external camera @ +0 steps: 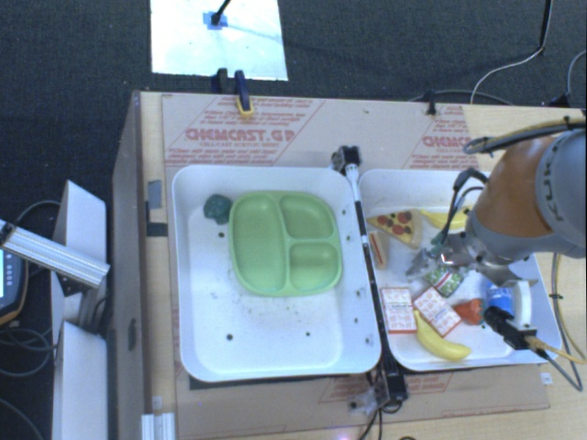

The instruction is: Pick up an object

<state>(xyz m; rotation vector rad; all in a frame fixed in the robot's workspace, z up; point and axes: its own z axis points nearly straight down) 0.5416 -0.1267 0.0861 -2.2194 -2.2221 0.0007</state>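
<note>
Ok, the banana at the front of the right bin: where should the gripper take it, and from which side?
Probably the banana at mid-body, from straight above, closing across its narrow width. It lies flat and curved near the right bin's front wall, with cards touching its upper side, so a sideways approach looks crowded.

- You see a left white bin (197, 337) holding a green divided tray (284, 243), with a dark teal lump (217, 208) touching its upper-left edge.
- You see a bench board (275, 131) printed with red lettering.
- You see a pale sheet (217, 26) on dark carpet (64, 71).
</note>
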